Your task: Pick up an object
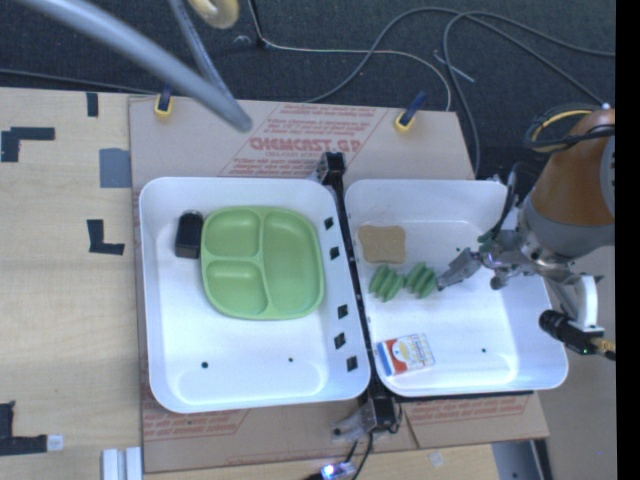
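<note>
Bins sit side by side on the surface (pixel 60 268), and we see things in both. In the left bin (pixel 170 363), a green divided plate (pixel 263 262) lies toward the far half, with a small black block (pixel 188 234) just beside its left edge, close to that bin's left wall.

In the right bin (pixel 520 363), we find a tan square sponge (pixel 382 244) near the far left corner, beside the wall shared with the other bin. Just nearer than it lies a green ridged piece (pixel 402 282), about midway along the bin's left half. A small white card with red and blue print (pixel 405 353) lies at the near left corner, tilted against the wall.

The arm (pixel 570 193) reaches in over the right bin's right edge, its orange band above the wrist. Its hand (pixel 462 267) points left, low over the middle of the bin, with the tip just beside the right end of the green piece. We cannot tell whether it touches that piece, and we cannot tell whether the hand is apart or together, since the tip is dark and small against the bin. We see nothing lifted off the bin floor
</note>
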`<control>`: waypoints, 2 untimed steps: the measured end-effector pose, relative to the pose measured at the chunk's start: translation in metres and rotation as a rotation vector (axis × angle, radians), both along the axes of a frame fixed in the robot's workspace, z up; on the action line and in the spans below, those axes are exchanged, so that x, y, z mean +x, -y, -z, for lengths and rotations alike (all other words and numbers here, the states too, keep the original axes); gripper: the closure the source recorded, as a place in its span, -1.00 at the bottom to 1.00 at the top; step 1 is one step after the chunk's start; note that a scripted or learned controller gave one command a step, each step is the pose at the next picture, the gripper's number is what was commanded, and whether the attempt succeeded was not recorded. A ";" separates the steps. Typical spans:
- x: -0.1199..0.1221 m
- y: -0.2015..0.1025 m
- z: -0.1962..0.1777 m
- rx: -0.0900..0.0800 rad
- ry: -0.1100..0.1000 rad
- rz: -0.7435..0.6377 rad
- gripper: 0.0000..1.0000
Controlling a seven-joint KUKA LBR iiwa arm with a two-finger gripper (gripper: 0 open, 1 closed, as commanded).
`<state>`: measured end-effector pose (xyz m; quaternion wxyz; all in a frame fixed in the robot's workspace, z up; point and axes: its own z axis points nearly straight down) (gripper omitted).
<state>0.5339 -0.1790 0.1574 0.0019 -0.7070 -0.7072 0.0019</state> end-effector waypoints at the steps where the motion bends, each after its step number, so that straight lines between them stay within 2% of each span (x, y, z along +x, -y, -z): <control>1: 0.003 -0.010 0.052 0.001 -0.001 -0.001 -1.00; 2: 0.004 -0.010 0.039 0.001 0.002 -0.001 1.00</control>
